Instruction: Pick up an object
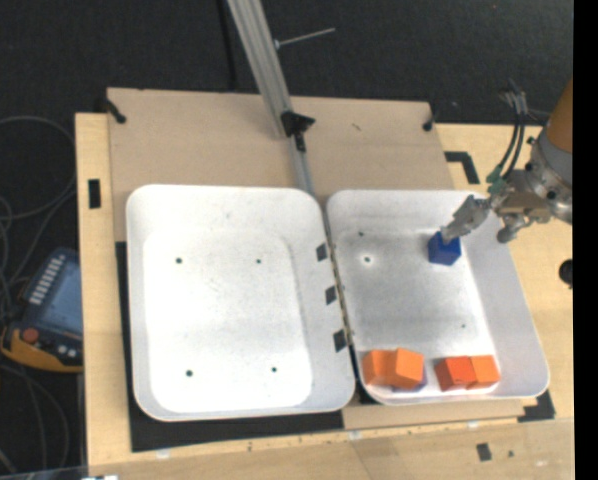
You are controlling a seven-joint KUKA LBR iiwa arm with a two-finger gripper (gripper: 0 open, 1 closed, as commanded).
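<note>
Arm: we see it reach in from the right, gripper spread wide, one finger touching the blue block | Around: a pendant lies off the bench's left | Bins: left bin bare; right bin holds the blue block at upper right and two orange blocks along its near wall.

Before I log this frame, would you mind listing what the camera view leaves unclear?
- Tool: whether it grips the blue block; one finger reaches toward the block, but contact is too small and blurred to judge.
- Arm: cut off by the right edge of the view.
- Orange blocks and in the right bin: exact count is unclear, since neighbours merge at this resolution.
</note>
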